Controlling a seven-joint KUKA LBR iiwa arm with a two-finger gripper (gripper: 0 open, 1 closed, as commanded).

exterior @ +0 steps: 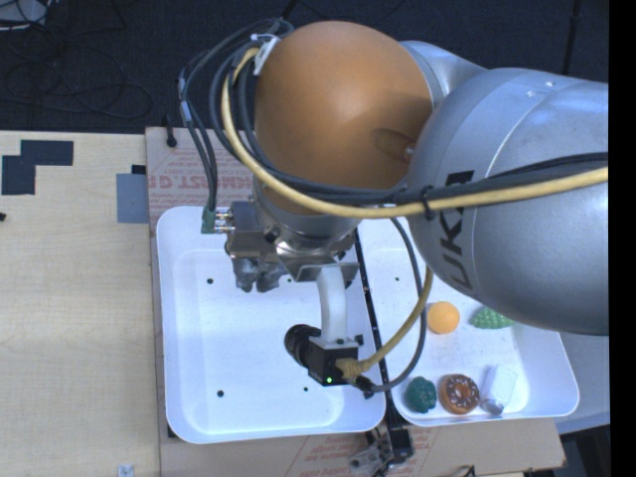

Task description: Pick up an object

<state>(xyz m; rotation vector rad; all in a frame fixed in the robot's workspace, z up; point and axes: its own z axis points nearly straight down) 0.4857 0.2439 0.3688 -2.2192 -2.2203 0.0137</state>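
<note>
Objects for the pick lie in the right-hand shallow white bin point(542, 366), as the camera sees it. A small orange ball point(443, 317) sits near the bin's middle. A pale green knobbly piece point(489, 317) lies just beside the ball on its right, partly hidden under the arm. Along the near edge are a dark green lumpy item point(421, 394), a brown ring doughnut with sprinkles point(459, 394) close against it, and a white oblong block point(500, 387) next to the doughnut. The big grey arm point(517, 197) with its rounded orange band point(338, 97) reaches across from the right and covers the far side of both bins. Its two-finger gripper point(255, 269) hangs over the far half of the left-hand shallow white bin point(194, 366), well apart from all five objects. Whether its jaws stand apart or together cannot be told from this angle. Both bins rest on a sheet of brown cardboard point(189, 172) laid on a pale wooden bench point(70, 316).
</note>
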